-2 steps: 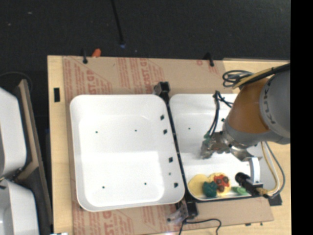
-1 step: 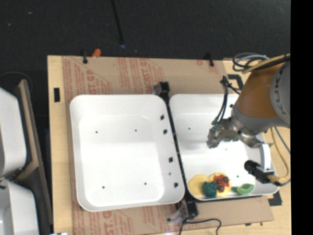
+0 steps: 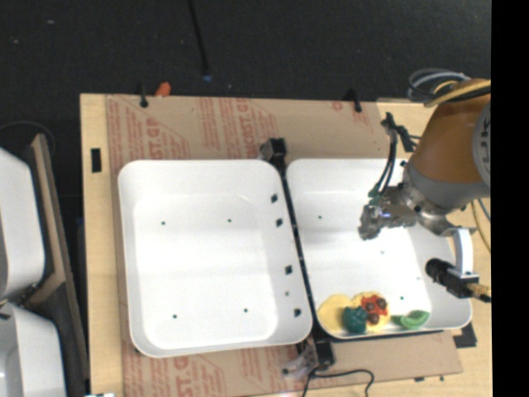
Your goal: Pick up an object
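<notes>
Tool: small dark metal end of the grey arm, which carries an orange band above the wrist; the arm enters from the right of the camera view. Position: above the upper middle of the right bin, over bare white floor. Whether it is spread or pressed together cannot be told at this size. Nothing is seen between its tips.

Objects, 1 cluster: yellow piece, teal-blue piece, red piece and green piece. Location: near wall of the right bin, toward its near right corner, the pieces lying close together and touching or overlapping. Well apart from the tool.

Bins, 2: shallow, white, side by side, their inner walls touching along a dark divider. Left bin: white floor with a few small dark dots.

Surface: pale wood, with brown printed cardboard under both bins.
</notes>
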